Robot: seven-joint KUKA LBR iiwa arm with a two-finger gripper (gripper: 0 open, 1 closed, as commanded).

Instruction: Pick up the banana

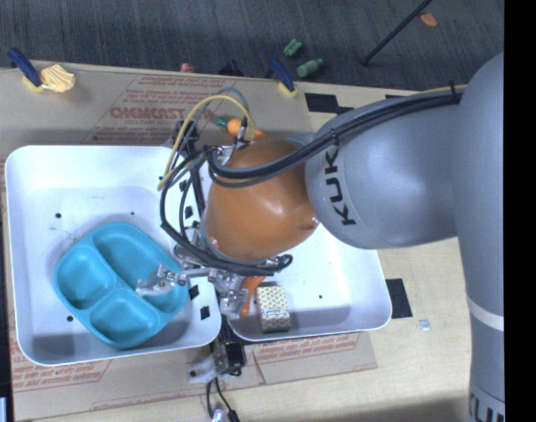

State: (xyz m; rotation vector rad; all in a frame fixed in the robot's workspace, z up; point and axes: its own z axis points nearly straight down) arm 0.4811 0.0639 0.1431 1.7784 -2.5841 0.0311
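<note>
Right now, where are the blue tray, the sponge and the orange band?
Blue tray [110, 275], camera view: its upper compartment floor.
Sponge [273, 308], camera view: its top face.
Orange band [255, 205], camera view: its rounded middle.

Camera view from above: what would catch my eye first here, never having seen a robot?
The big grey arm with its orange band reaches in from the right over two white bins. In the left bin lies a bright blue divided tray. A small patterned block sits at the right bin's near edge.
</note>
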